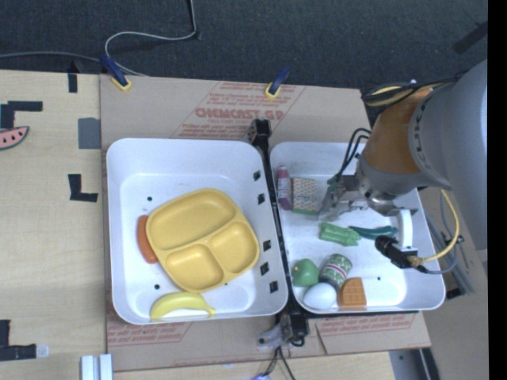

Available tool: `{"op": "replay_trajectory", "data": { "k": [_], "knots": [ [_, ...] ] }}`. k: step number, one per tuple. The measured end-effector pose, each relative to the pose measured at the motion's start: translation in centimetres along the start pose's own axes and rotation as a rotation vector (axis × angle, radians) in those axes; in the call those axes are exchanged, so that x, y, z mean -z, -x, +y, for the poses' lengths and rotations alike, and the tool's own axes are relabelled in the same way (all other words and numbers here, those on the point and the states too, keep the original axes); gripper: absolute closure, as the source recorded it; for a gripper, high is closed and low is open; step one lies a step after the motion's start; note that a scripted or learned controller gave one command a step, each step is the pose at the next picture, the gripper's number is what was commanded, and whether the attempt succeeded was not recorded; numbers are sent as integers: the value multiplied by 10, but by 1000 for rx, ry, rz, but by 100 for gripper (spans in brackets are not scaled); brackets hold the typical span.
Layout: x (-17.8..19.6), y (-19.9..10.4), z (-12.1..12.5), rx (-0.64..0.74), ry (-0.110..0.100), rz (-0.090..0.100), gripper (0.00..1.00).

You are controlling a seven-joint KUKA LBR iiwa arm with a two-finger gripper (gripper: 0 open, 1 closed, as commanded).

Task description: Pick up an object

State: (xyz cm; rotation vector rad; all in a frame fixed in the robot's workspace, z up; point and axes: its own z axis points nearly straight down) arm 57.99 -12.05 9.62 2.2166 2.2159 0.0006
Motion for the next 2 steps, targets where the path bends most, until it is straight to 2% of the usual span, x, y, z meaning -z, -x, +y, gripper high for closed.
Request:
{"op": "replay_trajectory", "data": {
  "k": [1,2],
  "knots": [
    [0,0,0,0,0,0,0],
    [-10,-6,24,1,-5,4,0]
  ]
}}
